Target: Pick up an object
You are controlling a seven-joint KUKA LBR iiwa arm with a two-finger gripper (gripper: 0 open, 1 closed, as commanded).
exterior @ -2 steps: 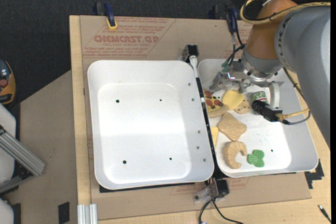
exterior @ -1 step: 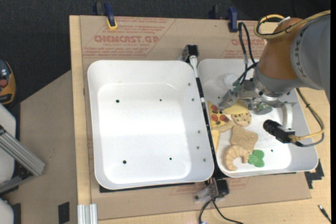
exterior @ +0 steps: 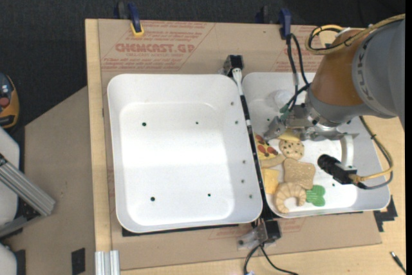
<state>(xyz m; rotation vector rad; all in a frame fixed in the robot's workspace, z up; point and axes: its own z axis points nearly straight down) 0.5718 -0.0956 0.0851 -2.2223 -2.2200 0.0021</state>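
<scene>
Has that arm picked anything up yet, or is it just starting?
Nothing looks lifted yet. The toy foods, including a cookie, a croissant and a green piece, all lie in the right bin. The arm hangs low over them. Grasping and lifting one remain.

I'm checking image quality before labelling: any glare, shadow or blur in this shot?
Camera view: the left bin is bright under soft, even light, with little shadow; the arm shades part of the right bin; food items look slightly soft, their fine detail unclear.
</scene>
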